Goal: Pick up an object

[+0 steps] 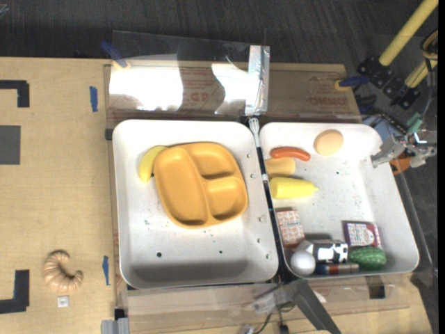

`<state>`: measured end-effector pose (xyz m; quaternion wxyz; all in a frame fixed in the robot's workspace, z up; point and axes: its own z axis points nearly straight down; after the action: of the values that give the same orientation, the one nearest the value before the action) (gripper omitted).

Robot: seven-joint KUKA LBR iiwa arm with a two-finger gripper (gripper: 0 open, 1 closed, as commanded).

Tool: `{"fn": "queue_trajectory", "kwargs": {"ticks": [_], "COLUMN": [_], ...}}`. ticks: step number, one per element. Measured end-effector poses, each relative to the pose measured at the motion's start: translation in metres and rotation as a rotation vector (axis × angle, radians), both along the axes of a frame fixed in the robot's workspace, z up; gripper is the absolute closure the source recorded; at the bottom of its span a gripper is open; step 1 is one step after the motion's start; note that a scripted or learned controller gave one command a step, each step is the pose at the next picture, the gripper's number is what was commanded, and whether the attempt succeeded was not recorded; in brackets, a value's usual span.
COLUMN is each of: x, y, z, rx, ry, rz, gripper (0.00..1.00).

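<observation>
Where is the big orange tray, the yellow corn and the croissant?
orange tray [200, 184]: camera view, on the ridge between its compartments.
yellow corn [292, 187]: camera view, mid-length of it.
croissant [61, 270]: camera view, its curved middle.

Dark carpeted floor [208, 5] beyond a tan cardboard-covered bench [49, 186] — blue tape marks [93, 98], black corner markings [19, 92].

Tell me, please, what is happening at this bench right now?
A robot arm is set to pick up an object, but nothing is held yet. Its gripper sits at the right bin's right edge. That bin holds small toy foods and packets, including a hot dog and an egg. The left bin holds an orange tray over a banana.
</observation>
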<state>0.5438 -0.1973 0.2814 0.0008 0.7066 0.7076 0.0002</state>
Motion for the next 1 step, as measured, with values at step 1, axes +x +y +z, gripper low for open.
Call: {"fn": "queue_trajectory", "kwargs": {"ticks": [1], "x": [-0.0539], "y": [-0.0146], "z": [-0.1808], "rx": [0.015], "ry": [-0.008], "rz": [-0.016], "gripper": [0.0]}}
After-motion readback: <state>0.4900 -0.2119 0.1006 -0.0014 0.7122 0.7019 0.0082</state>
